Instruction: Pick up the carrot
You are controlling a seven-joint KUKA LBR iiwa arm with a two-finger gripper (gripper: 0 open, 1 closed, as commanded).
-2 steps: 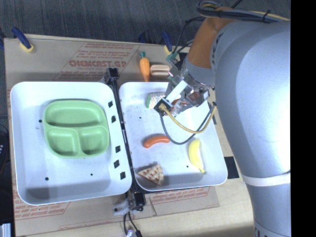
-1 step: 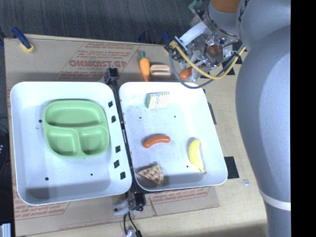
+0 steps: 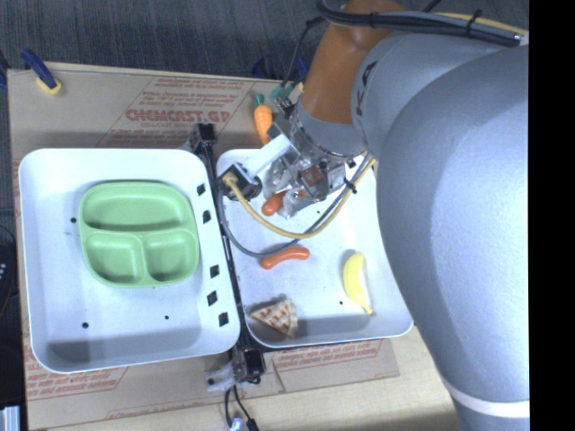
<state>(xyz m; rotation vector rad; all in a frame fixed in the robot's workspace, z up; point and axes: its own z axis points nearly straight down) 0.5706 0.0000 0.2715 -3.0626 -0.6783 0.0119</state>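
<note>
Carrot [image 3: 261,121] sits at the right bin's [image 3: 391,326] far rim, ungrasped; gripper [image 3: 286,197] is low inside that bin near a small orange piece, jaw state indiscernible, so pickup not yet done.

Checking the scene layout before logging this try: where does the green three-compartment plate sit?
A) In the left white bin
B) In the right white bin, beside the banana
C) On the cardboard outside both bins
A: the green three-compartment plate lies flat inside the left white bin, apart from the food items in the right one.
</note>
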